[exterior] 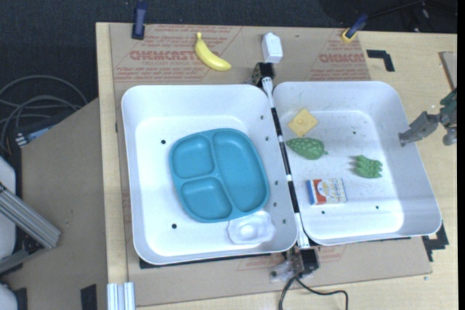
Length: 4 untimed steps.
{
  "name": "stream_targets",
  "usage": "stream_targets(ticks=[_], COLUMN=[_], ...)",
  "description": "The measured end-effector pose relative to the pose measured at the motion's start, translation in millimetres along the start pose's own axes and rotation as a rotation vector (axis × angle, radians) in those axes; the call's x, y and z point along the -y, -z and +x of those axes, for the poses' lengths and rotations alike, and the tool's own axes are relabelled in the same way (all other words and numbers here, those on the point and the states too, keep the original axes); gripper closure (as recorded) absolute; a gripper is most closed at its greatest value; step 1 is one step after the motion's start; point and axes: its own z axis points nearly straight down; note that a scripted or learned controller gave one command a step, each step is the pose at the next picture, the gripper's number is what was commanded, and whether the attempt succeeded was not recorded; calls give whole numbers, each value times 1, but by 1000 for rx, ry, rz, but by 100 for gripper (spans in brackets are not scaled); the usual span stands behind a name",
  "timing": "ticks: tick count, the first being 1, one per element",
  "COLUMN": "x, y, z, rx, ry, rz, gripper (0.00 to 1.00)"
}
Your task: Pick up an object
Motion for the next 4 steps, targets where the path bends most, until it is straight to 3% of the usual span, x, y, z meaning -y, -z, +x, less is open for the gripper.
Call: stream_targets(ticks=[1, 2, 3, 4], x=[-36, -37, -54, -56], y=[-131, -191, -190, -177], z=[49, 41, 22, 19], rx=[-2, 1, 3, 12], ry=[2, 1, 1, 0], rz=[3, -8, -10, -21], gripper=[0, 0, 0, 100])
